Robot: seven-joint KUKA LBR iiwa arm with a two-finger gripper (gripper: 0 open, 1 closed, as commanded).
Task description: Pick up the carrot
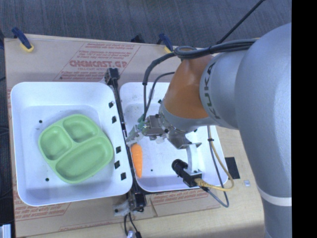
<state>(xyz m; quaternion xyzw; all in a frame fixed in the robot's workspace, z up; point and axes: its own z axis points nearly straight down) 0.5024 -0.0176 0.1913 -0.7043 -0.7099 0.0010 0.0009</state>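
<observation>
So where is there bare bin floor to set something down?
Left bin: bare floor along the far wall and near edge around the green tray. Right bin: crowded by the arm, with the carrot against its left wall.

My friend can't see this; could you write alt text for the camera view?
A small orange carrot lies by the left wall of the right shallow white bin, beneath the grey, orange-banded robot arm. A green three-compartment plate sits in the left white bin.

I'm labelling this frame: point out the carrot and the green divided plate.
carrot (137, 160), camera view, middle of its orange body.
green divided plate (83, 160), camera view, floor of its largest compartment.
</observation>
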